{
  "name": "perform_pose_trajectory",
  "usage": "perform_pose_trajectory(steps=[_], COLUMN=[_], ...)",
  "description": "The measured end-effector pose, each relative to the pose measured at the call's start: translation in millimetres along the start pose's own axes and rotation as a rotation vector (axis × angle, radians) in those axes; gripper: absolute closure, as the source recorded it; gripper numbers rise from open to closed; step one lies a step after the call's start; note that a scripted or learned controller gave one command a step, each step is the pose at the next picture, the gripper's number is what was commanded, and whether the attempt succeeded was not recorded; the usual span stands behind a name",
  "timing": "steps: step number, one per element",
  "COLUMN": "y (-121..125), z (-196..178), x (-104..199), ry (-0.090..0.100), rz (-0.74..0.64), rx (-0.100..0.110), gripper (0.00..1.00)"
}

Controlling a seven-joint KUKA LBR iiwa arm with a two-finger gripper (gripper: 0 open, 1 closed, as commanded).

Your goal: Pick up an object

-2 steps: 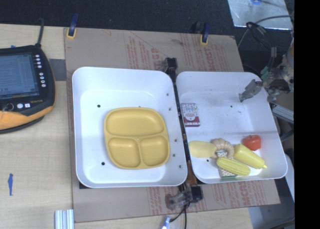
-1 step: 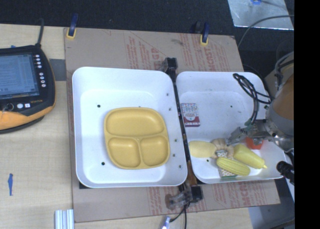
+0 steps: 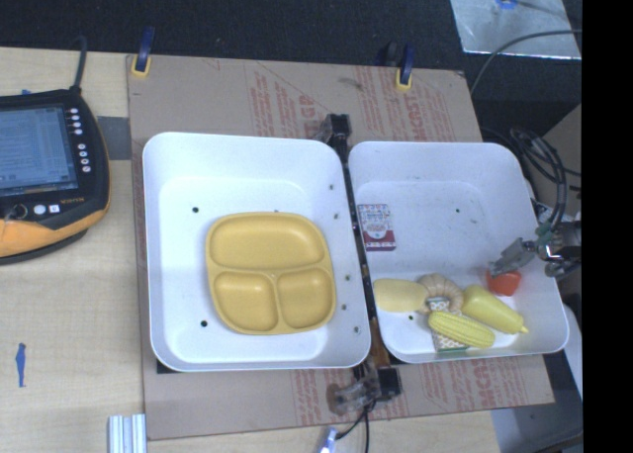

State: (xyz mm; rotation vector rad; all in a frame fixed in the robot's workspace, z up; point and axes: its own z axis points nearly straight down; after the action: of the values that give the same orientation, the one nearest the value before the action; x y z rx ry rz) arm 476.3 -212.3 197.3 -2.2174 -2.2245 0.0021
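Noted claw (image 3: pixel 514 255) low at the right bin's (image 3: pixel 435 159) right wall, just above the red piece (image 3: pixel 504 283), open or closed impossible to tell; presumably aimed there because the red piece lies clear of the crowded corn cob (image 3: pixel 460 328).

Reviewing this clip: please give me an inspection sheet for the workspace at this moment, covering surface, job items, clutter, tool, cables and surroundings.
Surface: brown board on a pale bench, bearing the left bin and right bin side by side.
Job's things: yellow divided plate in the left bin. In the right bin, a small red and white packet near the left wall, and a cluster along the front: pale yellow piece, corn cob, yellow pepper-like piece, small red item.
Clutter: nothing seen.
Tool: tool at the right bin's right edge, above the red item; fingers too unclear to judge.
Cables: dark cables beyond the right bin.
Surroundings: teach pendant at left; two clamps on the board's far edge.
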Motion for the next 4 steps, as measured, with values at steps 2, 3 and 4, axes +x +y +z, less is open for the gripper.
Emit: perform_pose_trajectory(steps=[2, 3, 4], y=[18.4, 164.5, 166.3], z=[105.8, 89.3, 4.2], x=[5.2, 5.0, 159.4], ry=[-0.001, 0.001, 0.003], rz=[-0.002, -0.001, -0.003], rx=[0.003, -0.001, 0.000], gripper=[0.00, 0.00, 0.00])
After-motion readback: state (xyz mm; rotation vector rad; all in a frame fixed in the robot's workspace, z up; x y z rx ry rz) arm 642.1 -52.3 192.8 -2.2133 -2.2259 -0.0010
